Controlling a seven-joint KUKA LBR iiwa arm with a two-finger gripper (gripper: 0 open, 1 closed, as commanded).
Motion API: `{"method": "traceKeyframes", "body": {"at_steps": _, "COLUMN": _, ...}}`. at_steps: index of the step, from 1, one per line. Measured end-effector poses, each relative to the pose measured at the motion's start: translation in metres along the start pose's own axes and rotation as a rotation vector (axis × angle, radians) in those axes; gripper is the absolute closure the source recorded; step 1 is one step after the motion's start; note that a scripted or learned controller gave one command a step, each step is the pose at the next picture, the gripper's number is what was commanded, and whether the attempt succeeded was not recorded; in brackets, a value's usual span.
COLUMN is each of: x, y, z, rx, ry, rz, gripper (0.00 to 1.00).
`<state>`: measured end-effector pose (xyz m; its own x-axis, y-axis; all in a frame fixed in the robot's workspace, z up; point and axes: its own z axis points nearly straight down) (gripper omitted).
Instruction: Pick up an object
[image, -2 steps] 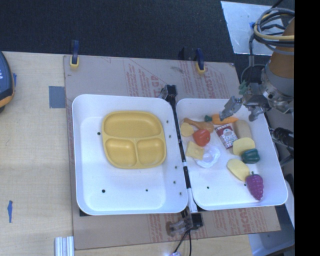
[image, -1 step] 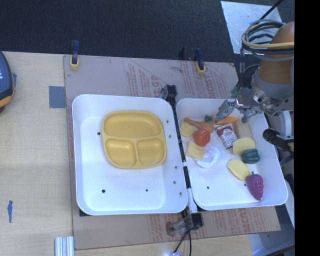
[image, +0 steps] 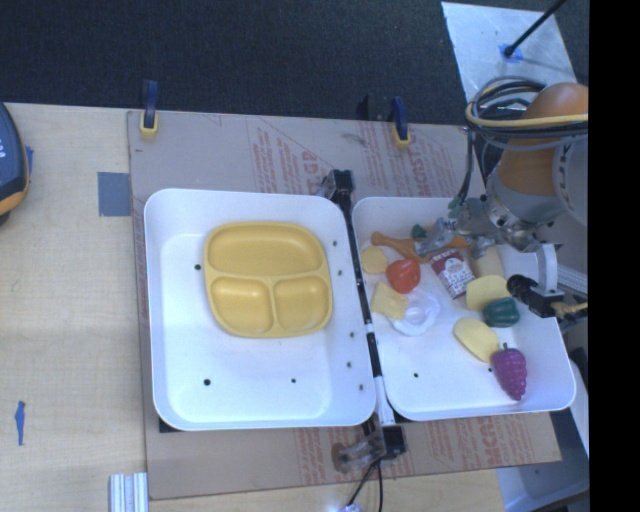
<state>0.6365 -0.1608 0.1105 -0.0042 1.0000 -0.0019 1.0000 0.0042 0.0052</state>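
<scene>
many toys crowd the right bin (image: 560, 400), frame right. my gripper (image: 447, 232) hangs over its upper edge by the carrot (image: 392, 241) and red packet (image: 455, 273); its grip i cannot tell. so packed, i may nudge neighbours and lift nothing.

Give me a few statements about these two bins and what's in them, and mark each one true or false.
1. The yellow divided plate lies in the left bin. True.
2. The purple grape bunch lies in the left bin. False: it lies in the right bin, near its front right corner.
3. The red tomato-like toy lies in the right bin. True.
4. The plate has five compartments. False: it has three.
5. The pincer is over the left bin. False: it is over the right bin's far side.
</scene>
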Motion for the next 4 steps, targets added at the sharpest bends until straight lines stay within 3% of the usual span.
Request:
{"method": "traceKeyframes", "body": {"at_steps": 1, "x": 0.009, "y": 0.023, "z": 0.010, "rx": 0.003, "ry": -0.002, "rz": -0.002, "gripper": 0.00}}
{"method": "traceKeyframes", "body": {"at_steps": 2, "x": -0.018, "y": 0.023, "z": 0.010, "rx": 0.002, "ry": 0.015, "rz": -0.002, "gripper": 0.00}}
{"method": "traceKeyframes", "body": {"at_steps": 3, "x": 0.015, "y": 0.023, "z": 0.010, "rx": 0.001, "ry": -0.006, "rz": -0.002, "gripper": 0.00}}
{"method": "traceKeyframes", "body": {"at_steps": 4, "x": -0.020, "y": 0.025, "z": 0.010, "rx": -0.003, "ry": 0.008, "rz": -0.002, "gripper": 0.00}}
